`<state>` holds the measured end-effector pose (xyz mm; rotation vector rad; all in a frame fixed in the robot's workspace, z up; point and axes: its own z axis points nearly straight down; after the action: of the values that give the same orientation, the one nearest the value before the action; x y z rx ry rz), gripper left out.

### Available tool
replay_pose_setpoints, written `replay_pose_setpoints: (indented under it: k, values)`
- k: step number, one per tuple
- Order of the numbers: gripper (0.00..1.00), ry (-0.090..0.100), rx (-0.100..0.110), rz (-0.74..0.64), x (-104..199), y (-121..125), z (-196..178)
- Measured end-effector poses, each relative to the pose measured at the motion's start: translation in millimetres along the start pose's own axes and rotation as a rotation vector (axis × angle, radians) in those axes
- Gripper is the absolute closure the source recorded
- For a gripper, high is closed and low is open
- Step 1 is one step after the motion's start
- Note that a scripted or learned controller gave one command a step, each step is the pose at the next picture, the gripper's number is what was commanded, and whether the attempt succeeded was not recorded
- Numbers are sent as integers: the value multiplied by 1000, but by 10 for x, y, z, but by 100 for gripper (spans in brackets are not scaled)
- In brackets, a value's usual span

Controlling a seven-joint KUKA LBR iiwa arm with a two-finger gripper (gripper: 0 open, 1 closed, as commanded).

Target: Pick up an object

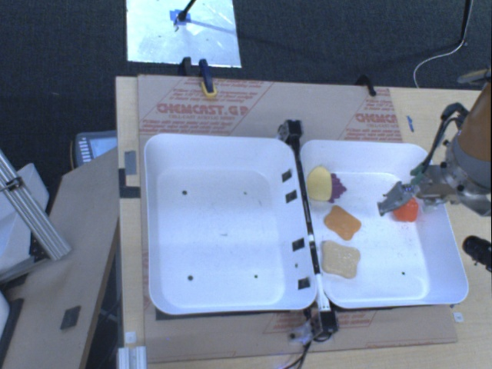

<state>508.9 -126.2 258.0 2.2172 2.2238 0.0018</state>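
Note:
The right bin [442, 271] holds several small objects. A yellow rounded piece [319, 183] lies at its near-left, with a purple piece [338, 184] touching its right side. Below them lie an orange piece [342, 222] and a beige flat piece [340, 259]. A red-orange object [407, 211] sits near the bin's right side. My gripper [397, 197] hangs right over that red-orange object, partly covering its top. The arm reaches in from the right edge. Whether the object is gripped is hidden by the gripper body.
The left bin [161, 206] lies beside the right one, split by a black-clipped divider [304, 221]. Cardboard [231, 106] lines the bench under both bins. A metal plate [183, 21] lies beyond the bench. A cable [438, 56] trails at the upper right.

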Motion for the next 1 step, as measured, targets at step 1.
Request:
replay_pose_setpoints:
  k: [1]
  values:
    - [100,-1,-3,-2,0,10,-110]
